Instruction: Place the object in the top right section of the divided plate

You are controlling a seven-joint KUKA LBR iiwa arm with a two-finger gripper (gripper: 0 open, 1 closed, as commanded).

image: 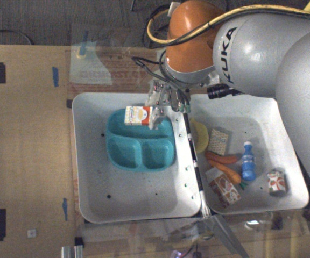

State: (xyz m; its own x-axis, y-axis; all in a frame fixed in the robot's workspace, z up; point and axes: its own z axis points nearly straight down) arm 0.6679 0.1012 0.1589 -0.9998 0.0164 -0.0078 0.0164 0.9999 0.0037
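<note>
**Carton over the divided plate**

We see the gripper [156, 113] clamped on one end of a small carton [138, 115], above the teal divided plate's [141, 153] large upper section. The plate lies in the left bin [90, 160]; a blue bottle [248, 162] lies well right of the plate.

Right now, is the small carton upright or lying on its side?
On its side: the carton lies lengthwise over the far part of the teal plate, its printed face up, at the hand.

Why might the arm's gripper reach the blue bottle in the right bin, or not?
Probably yes: the blue bottle lies uncovered in the right bin, but the gripper carries a small carton.
</note>
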